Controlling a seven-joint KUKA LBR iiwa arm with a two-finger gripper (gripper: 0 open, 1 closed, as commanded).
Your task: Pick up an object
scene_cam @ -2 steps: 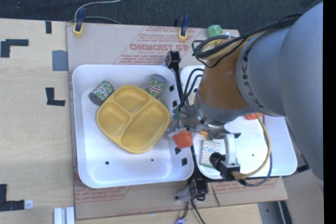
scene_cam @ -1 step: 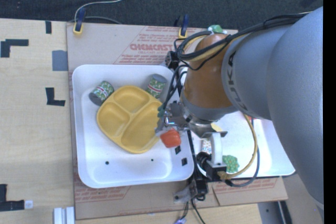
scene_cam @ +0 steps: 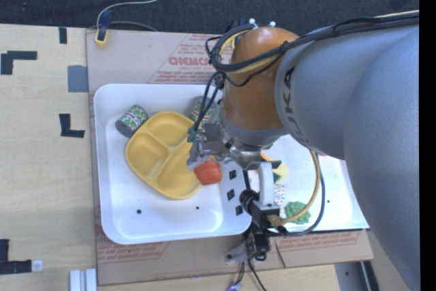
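Brown cardboard covers the bench under two white bins, with dark carpet beyond. We judge the pick not yet done: the arm hangs low over the left bin, its gripper at a red object, but we cannot tell whether anything is held. That bin also holds a yellow divided plate and, at its far left, a green can. In the right bin, a green item lies near the front.

Bulky grey arm, orange wrist band, looping black cables
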